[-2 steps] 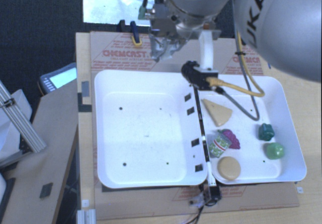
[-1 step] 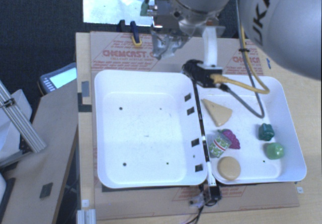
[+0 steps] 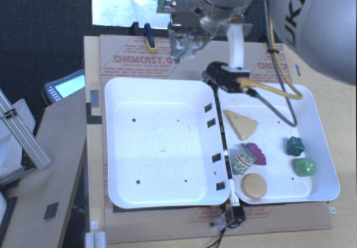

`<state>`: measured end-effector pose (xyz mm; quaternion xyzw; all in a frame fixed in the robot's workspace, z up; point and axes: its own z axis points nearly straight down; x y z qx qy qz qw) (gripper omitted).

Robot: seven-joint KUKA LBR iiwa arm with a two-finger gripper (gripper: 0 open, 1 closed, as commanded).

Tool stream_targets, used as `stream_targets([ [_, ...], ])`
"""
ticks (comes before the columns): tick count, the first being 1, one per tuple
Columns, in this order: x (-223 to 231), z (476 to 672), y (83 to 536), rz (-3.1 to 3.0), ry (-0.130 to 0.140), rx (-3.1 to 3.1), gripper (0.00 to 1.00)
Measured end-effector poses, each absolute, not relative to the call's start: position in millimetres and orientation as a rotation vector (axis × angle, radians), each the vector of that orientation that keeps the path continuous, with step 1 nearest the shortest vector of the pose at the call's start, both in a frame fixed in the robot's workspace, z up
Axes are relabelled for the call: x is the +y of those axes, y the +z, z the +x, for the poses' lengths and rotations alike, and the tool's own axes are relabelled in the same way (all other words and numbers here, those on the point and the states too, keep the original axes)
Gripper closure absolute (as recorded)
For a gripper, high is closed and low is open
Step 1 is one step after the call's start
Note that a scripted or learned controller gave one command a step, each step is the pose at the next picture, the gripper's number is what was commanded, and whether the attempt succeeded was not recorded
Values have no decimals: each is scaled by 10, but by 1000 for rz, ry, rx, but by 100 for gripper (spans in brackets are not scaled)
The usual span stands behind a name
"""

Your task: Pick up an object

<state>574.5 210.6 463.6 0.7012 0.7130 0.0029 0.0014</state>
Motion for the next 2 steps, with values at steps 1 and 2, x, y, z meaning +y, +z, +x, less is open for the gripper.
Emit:
stream_targets([
  [1,2109,5748,4748,2194,13,2244,100],
  [2,2111,5751,4856,2187,15,2249,100],
])
